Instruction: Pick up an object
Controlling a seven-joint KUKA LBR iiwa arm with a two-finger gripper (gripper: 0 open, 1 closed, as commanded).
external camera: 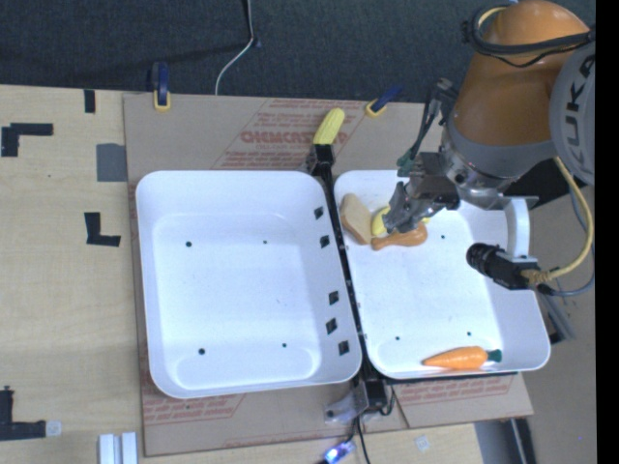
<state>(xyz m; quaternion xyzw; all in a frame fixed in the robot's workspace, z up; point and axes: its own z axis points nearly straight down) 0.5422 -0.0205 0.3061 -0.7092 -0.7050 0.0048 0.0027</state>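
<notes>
The table (pixel 58 288) is seen from above, with a cardboard sheet (pixel 280 133) laid over it and two shallow white bins set side by side on that. The left bin (pixel 232 278) is held to the right bin (pixel 440 307) by a row of black clips along their shared wall. The arm (pixel 517 75), grey with an orange band, is brought in from the right and is lowered over the far left corner of the right bin. The jaws (pixel 398 217) are placed directly on a small cluster there: a tan, bread-like piece (pixel 356 220) with an orange-brown piece (pixel 406 239) just beside it. Whether the jaws are clenched or released cannot be told, as the tips are lost against those objects. A toy carrot (pixel 456 359) is seen lying flat near the right bin's near edge, well apart from the jaws.
</notes>
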